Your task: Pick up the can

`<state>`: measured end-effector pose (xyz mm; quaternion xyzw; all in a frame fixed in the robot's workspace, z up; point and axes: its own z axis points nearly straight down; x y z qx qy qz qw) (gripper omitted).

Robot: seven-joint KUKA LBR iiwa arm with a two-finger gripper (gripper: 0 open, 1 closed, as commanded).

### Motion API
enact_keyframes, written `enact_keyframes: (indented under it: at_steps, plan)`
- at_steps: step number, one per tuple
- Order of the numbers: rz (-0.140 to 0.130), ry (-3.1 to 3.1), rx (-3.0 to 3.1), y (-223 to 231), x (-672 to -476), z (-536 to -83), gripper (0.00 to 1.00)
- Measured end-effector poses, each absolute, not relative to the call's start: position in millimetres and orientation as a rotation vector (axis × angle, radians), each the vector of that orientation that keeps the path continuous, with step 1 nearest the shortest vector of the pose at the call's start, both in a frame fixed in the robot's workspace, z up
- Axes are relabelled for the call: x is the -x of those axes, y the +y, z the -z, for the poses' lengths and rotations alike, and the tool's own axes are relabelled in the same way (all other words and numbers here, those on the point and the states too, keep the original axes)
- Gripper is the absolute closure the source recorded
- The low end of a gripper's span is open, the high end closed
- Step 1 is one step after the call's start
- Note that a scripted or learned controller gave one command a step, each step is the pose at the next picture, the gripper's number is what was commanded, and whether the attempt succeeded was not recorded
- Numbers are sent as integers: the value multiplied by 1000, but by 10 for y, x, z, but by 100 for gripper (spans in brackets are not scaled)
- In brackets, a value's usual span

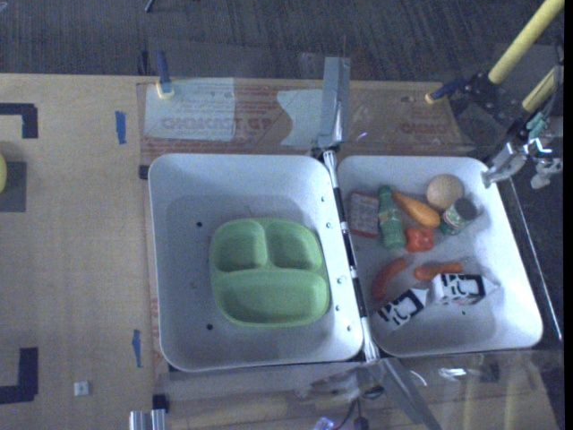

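Two shallow white bins sit side by side on the tan tabletop [72,267]; the left bin [170,186] carries a green moulded plastic tray with three compartments [267,271], and the right bin [515,267] carries the clutter. The target, a small dark-topped can with a greenish label [457,216], lies tilted near that bin's far right part, just below and touching or almost touching a round beige ball-like item [444,190]. To its left lie an orange carrot-shaped toy [417,210], a green plastic bottle [390,218] and a small red piece [418,238].

The metal pincer [515,155] hangs above the bin's far right corner, outside the rim, and holds nothing; how far it is open cannot be told, since it is small and blurred.

The step in hand appears to be the approach. A good descent would likely centre over the can's body, with the fingers set across its narrow width. Coming in from the open right side should avoid nudging the beige ball or the carrot. Because the can leans, a shallow grasp could let it roll away.
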<state>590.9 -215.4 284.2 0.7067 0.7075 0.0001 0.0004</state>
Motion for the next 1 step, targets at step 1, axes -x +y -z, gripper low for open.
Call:
enact_keyframes:
  at_steps: [1]
  plan:
    - [0,2170,-2271,-2076,-6052,-1520,0]
